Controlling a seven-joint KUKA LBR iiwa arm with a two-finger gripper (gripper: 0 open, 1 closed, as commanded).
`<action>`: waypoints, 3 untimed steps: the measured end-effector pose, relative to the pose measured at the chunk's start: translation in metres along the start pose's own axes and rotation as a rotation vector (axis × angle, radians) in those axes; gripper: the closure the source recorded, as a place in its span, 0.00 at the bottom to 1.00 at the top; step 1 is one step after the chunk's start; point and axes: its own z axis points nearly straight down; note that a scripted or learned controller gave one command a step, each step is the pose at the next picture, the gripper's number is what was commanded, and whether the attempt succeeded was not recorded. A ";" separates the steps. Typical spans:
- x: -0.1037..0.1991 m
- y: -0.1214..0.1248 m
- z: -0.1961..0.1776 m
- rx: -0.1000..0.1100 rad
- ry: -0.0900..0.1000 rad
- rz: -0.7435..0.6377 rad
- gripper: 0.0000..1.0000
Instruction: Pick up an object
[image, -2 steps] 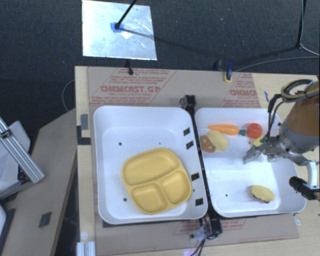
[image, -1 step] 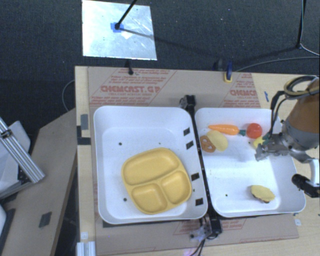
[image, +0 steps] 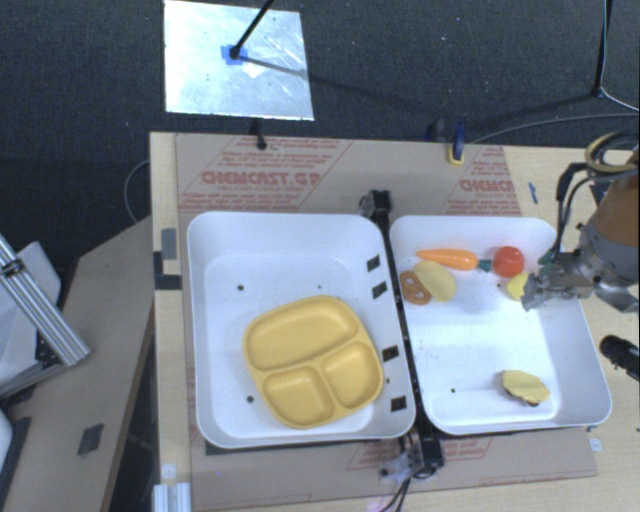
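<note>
- Camera view: two shallow white bins sit side by side on a bench covered with a printed cardboard sheet (image: 270, 165).
- The left bin (image: 215, 300) holds a yellow divided tray (image: 313, 360) with three compartments, lying towards the near half of the bin and turned at a slant.
- The right bin (image: 480, 400) holds several small toy food pieces.
- An orange carrot (image: 447, 258) lies along the far side of the right bin, pointing left to right, its green tip near a red tomato (image: 508, 261).
- A pale yellow rounded piece (image: 436, 280) lies just in front of the carrot, touching a brown pretzel-like piece (image: 416, 290) on its left, close to the wall between the bins.
- A small yellow object (image: 516, 288) lies near the right wall, just below the tomato.
- A flat yellow piece with a darker underside (image: 524, 386) lies alone in the near right corner, well apart from the others.
- The arm (image: 612, 225) comes in from the right, over the right bin's right wall.
- The gripper (image: 535, 294) sits low at that wall, its tip just beside the small yellow object, perhaps touching it.
- Whether the gripper is open, closed or gripping anything cannot be told here, as its tip is dark and blurred.
- Beyond the bench, a shiny silver sheet (image: 238, 62) lies on the dark floor.
</note>
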 end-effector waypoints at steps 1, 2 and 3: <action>0.000 0.002 -0.047 -0.001 -0.001 -0.001 1.00; 0.053 0.003 -0.058 0.003 0.003 -0.006 1.00; 0.104 0.009 -0.053 0.004 0.003 -0.005 1.00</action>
